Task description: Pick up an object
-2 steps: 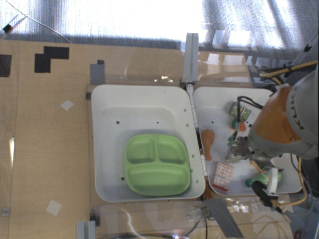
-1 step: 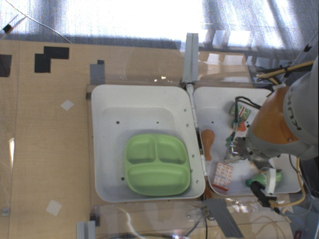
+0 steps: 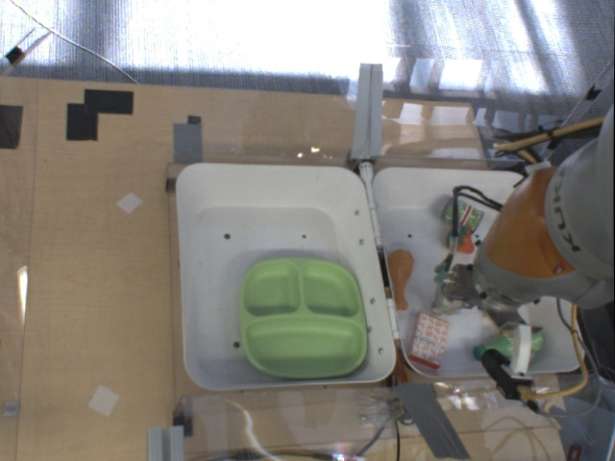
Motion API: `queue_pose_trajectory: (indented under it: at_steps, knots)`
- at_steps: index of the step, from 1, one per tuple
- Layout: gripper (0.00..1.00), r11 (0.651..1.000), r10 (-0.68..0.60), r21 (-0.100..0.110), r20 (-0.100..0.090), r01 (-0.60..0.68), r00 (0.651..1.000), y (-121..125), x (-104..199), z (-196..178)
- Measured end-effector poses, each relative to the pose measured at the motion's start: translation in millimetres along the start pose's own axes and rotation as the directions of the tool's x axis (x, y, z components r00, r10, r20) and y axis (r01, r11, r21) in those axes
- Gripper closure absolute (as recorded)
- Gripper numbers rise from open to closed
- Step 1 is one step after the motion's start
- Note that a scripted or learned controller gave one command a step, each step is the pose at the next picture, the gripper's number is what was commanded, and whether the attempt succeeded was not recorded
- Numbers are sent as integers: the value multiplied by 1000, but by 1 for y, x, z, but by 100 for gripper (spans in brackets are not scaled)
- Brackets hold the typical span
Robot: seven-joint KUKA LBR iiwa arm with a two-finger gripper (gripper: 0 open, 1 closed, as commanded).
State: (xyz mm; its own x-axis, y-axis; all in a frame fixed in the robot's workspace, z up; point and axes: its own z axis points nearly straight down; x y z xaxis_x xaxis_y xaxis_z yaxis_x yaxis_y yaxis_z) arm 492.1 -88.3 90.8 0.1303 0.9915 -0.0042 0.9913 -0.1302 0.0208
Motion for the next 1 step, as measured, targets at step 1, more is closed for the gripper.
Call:
queue_pose_trajectory:
  at_steps: [1]
  knots:
    - [100,1000,-14,0,0,14,1000,0,0,0]
